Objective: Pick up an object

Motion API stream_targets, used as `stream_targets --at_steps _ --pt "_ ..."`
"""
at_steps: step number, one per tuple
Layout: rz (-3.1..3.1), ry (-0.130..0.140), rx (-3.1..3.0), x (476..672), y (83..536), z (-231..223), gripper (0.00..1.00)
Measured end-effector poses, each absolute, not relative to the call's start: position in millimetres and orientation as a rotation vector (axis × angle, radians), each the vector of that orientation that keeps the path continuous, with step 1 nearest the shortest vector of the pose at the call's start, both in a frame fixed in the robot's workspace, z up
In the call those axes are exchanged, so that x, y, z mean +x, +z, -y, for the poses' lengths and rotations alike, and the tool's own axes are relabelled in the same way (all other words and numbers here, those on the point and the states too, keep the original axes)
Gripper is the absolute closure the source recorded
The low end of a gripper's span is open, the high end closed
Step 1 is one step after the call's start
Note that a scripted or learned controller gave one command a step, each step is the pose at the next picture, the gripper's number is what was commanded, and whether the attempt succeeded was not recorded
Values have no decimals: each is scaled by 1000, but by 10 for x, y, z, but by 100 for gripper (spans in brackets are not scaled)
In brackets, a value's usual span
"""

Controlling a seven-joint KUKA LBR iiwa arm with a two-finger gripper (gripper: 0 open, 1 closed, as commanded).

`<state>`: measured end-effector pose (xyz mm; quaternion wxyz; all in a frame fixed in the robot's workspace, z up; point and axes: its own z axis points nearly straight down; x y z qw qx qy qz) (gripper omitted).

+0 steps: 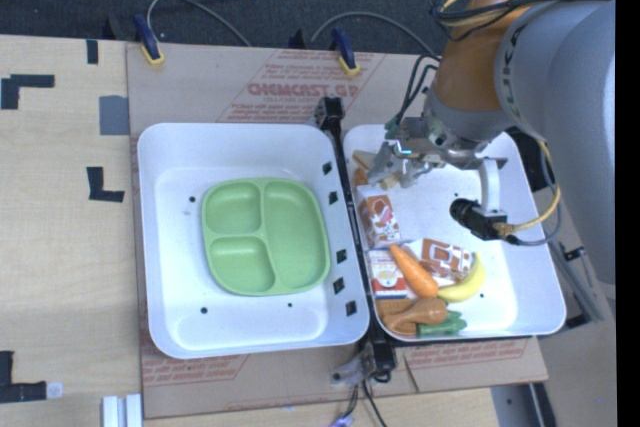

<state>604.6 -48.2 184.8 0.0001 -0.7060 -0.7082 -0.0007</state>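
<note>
Where arm meets right bin [535,310], tool [385,165] tips indistinct amid clutter.

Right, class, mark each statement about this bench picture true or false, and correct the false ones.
1. The green divided plate lies in the left bin. True.
2. The banana lies in the left bin. False: it lies in the right bin, near the front.
3. The orange carrot rests beside the banana. True.
4. The pincer hovers over the green plate. False: it is over the back left part of the right bin.
5. The arm reaches in from the right. True.
</note>
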Motion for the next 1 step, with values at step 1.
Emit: stream_targets --at_steps 1 --pt "2223 1 -2217 5731 2076 -192 100"
